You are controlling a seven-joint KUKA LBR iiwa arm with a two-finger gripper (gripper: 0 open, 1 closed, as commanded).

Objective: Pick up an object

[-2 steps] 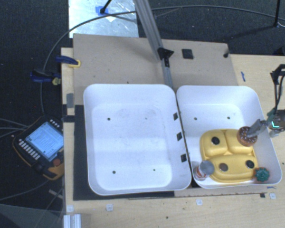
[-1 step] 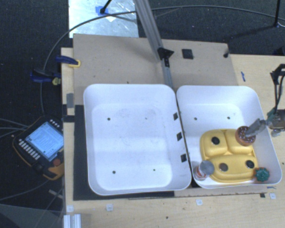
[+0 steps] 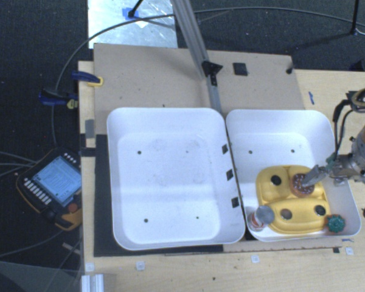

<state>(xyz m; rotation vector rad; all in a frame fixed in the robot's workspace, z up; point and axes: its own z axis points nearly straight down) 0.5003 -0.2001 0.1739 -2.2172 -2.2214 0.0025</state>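
Pick not done yet: gripper (image 3: 309, 176) low in right bin (image 3: 274, 123), at brown ring (image 3: 302, 185) on yellow tray (image 3: 290, 218) near-right; grip state can't tell, lift left.

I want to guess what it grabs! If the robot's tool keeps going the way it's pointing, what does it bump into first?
Probably the small brown round object lying on the yellow plastic piece with dark holes. The tool points down-left at it, though depth is hard to judge.
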